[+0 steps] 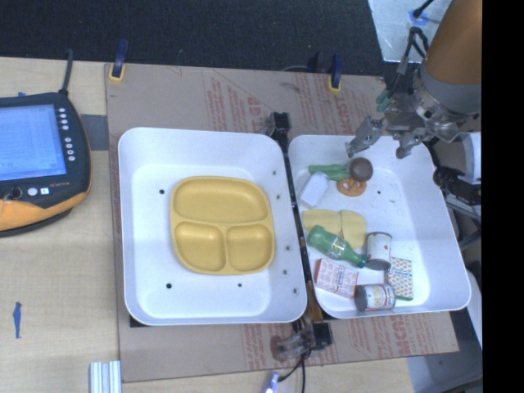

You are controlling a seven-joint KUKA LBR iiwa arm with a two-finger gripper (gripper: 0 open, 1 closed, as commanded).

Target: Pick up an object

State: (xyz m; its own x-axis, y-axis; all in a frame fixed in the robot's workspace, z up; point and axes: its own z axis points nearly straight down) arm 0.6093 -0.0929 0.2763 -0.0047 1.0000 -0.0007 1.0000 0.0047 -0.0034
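Two shallow white bins sit side by side on a sheet of brown cardboard (205, 84) spread over the pale wooden surface (49, 301). Nearest the camera, in the front of the right bin (438, 219), a small tin can (376, 297) with a red and white label lies on its side, with a red and white printed packet (336, 277) just to its left and a patterned card (399, 275) just to its right. A little farther in, a second small can (377, 249) lies beside a green bottle (333, 246) that rests tilted across two pale yellow pieces (337, 223). Beyond those, a small white block (313, 191) lies near the bin's left wall, a green toy piece (329, 171) sits behind it, and a brown round knob (360, 169) rests on an orange ring (353, 188). The left bin (143, 244) holds a yellow divided tray (222, 223) with three compartments, lying flat near the middle. Over the far edge of the right bin hangs the gripper (384, 142), its two fingers (360, 138) spread apart with nothing between them, just above and behind the brown knob. The arm (455, 31) rises to the upper right, grey at the wrist with orange above. At the far left edge of the surface a control pendant (37, 158) with a blue lit screen rests on an orange base, and two blue and yellow clamps (119, 60) grip the far edge of the cardboard
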